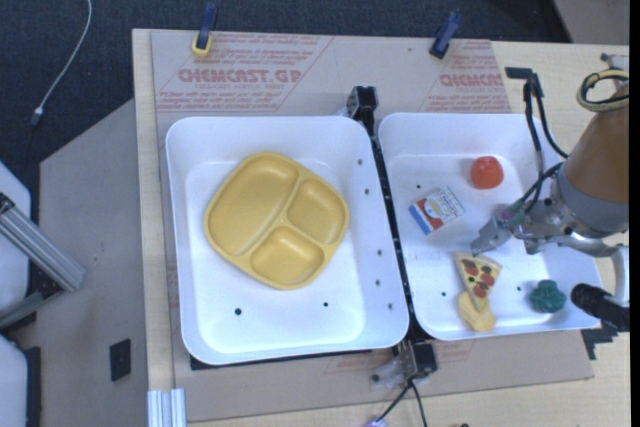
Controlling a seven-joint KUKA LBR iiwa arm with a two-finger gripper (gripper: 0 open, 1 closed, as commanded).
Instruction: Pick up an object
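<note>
The right bin (pixel 440 140) holds a red ball-like toy (pixel 486 172), a small white packet with red and blue print (pixel 437 211), a toy pizza slice (pixel 477 288) and a small green toy (pixel 547 296). My gripper (pixel 498 233) hangs low over the middle of this bin. It is just above the pizza slice's top end and to the right of the packet. Nothing shows as held in it. The grey arm with its orange band (pixel 604 160) reaches in from the right.
A yellow divided plate (pixel 277 218) lies in the left bin (pixel 200 305). A black clamp (pixel 362 101) sits where the two bins meet at the back. Blue clips (pixel 445 33) hold the cardboard sheet behind the bins. Cables run along the arm at the right.
</note>
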